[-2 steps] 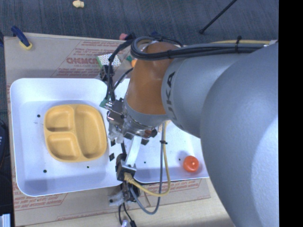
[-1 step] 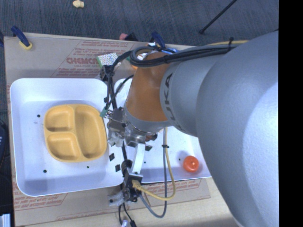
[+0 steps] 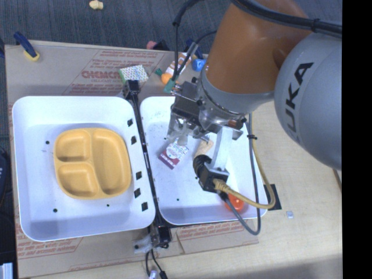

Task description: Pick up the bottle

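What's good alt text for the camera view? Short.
A grey KUKA arm with an orange band reaches from the right over the right white bin, its gripper just above a small clear bottle lying on the bin floor. The left bin holds a yellow divided plate.

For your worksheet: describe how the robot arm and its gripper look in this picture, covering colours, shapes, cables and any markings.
The arm is bulky and rounded, with a grey shell marked in black letters and a wide orange band above the wrist. Black cables loop over the band. The gripper is a dark metal block with pale fingers. A black fitting beside it trails a yellow cable.
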